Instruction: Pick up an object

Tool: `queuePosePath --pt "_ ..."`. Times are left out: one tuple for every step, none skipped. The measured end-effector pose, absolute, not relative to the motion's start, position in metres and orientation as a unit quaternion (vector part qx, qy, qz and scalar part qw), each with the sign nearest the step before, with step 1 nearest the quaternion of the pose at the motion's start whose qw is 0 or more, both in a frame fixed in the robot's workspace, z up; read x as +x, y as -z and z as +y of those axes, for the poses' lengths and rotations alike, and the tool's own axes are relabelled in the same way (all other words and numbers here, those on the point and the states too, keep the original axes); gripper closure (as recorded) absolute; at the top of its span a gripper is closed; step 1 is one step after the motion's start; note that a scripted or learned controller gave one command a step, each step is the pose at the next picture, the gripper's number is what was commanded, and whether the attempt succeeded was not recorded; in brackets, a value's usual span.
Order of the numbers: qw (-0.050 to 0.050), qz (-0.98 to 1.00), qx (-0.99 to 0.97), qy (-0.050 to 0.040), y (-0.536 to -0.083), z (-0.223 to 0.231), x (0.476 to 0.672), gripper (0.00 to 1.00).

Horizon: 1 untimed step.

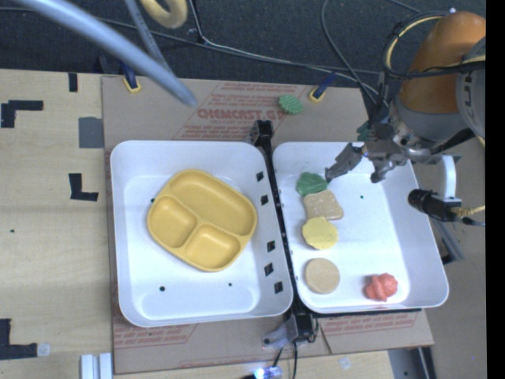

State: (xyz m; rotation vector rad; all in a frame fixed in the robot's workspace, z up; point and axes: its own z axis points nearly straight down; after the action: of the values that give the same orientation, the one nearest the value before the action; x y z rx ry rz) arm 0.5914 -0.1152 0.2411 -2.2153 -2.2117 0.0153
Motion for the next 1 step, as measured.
queuePosePath --pt "0.000 -0.708 -0.707 -0.0007 -0.2489 -0.1149 0.5937 0.00"
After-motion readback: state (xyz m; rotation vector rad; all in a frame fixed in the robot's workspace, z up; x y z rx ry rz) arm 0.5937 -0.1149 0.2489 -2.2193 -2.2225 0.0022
